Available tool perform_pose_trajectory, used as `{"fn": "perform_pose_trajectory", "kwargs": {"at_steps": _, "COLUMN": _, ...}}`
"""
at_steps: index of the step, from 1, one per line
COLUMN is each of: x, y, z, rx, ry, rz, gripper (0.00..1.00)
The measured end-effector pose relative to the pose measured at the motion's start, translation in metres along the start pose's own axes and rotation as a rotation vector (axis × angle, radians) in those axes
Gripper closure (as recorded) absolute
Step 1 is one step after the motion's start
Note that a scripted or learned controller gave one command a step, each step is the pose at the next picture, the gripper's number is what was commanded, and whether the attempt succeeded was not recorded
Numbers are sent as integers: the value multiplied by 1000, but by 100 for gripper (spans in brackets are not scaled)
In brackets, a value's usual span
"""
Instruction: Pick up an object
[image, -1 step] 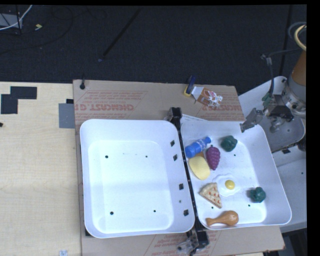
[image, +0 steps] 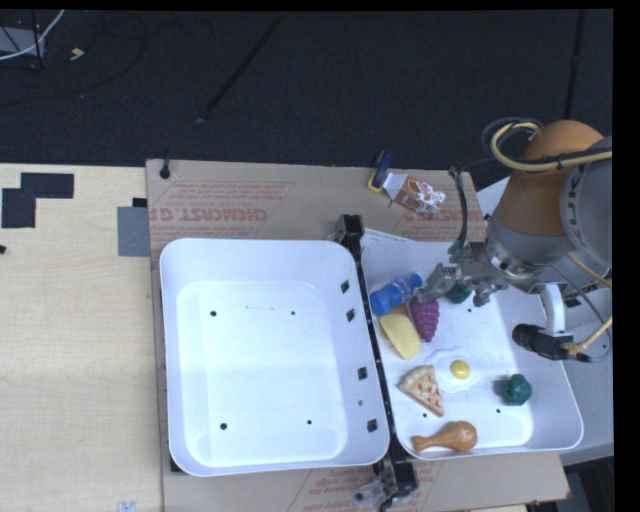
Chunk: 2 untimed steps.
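Note:
My gripper (image: 460, 288) hangs low over the back part of the right bin (image: 545, 425), its grey fingers (image: 438, 281) spread apart. A small dark green thing (image: 458, 293) shows between them; whether they touch it is unclear. Just left of the gripper lie purple grapes (image: 426, 318), a blue bottle (image: 394, 294) and a yellow fruit (image: 401, 334). Nearer the front are a pizza slice (image: 424, 389), a fried egg (image: 458, 372), a green broccoli (image: 515, 389) and a brown drumstick (image: 447, 438).
The left bin (image: 180, 300) lies beside the right one, with a black divider (image: 365, 330) between them. A small packet (image: 418, 195) and a blue-yellow item (image: 380, 172) rest on the cardboard behind the bins. A black cable fitting (image: 540, 341) hangs off the arm.

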<state>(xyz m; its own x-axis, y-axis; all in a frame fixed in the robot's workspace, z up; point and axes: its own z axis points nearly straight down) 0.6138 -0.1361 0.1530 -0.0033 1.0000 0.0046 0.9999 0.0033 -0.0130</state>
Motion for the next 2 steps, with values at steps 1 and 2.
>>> {"fn": "perform_pose_trajectory", "kwargs": {"at_steps": 1, "x": -9, "y": -33, "z": 70, "rx": -5, "ry": -3, "rz": 5, "gripper": 0}}
{"fn": "perform_pose_trajectory", "kwargs": {"at_steps": 2, "x": 26, "y": -108, "z": 68, "rx": -3, "ry": 0, "rz": 6, "gripper": 0}}
